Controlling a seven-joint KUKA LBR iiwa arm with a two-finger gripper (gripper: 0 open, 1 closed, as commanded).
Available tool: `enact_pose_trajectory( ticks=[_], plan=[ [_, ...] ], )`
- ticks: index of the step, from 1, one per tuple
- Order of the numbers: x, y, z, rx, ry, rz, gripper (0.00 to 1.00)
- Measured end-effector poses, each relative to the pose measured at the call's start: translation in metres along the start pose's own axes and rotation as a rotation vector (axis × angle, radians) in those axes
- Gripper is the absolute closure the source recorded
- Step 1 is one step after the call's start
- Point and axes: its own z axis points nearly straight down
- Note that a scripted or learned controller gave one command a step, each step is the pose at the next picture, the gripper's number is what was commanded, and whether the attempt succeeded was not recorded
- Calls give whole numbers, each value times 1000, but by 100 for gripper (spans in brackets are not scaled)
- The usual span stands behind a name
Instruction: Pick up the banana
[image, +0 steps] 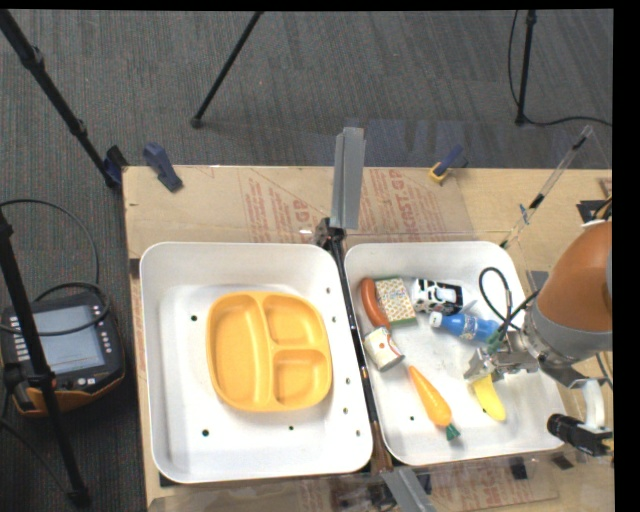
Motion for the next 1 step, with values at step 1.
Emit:
enact_pose_trajectory(
  ticks=[1],
  plan=[
    [35,65,-132,-8,-9,-113,100]
  ],
)
